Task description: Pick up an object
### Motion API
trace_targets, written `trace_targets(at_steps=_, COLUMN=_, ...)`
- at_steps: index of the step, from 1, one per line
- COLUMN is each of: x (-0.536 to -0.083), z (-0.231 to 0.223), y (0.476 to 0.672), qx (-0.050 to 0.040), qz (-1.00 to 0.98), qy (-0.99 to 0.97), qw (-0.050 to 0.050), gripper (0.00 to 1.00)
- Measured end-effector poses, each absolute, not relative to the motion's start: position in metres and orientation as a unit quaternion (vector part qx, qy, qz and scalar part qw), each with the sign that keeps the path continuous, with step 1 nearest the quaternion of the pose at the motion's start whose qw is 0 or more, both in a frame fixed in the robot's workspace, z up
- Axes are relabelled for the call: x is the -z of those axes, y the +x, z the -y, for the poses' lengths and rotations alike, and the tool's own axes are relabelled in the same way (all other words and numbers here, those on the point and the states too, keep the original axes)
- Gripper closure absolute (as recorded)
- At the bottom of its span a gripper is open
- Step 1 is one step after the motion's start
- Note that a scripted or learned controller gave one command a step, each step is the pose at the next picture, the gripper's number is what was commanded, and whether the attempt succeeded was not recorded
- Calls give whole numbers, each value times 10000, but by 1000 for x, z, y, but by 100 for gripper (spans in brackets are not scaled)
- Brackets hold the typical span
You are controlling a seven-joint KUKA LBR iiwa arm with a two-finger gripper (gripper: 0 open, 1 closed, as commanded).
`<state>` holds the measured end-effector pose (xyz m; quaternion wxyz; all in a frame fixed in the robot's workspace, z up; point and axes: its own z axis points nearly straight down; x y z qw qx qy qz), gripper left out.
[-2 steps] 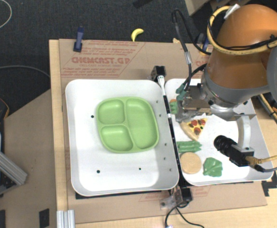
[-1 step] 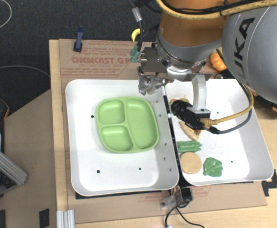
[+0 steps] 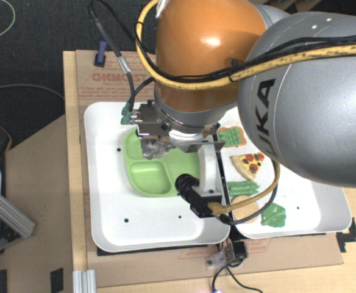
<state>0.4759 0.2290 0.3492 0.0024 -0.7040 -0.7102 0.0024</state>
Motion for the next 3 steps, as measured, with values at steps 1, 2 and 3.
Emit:
trace_targets(at_steps=1, x=-494, z=-224, y=488, qx=93, qz=7076, qy=-7065, qw=-33, gripper=100)
trace_targets(at_steps=2, x=-442, z=-157, y=487, qx=-29, qz=7048, qy=-7094, qw=12, gripper=100)
trace_targets(at_steps=3, x=-358, z=-213, y=478, qx=-41, qz=7089, qy=-7053, qw=24, gripper=100)
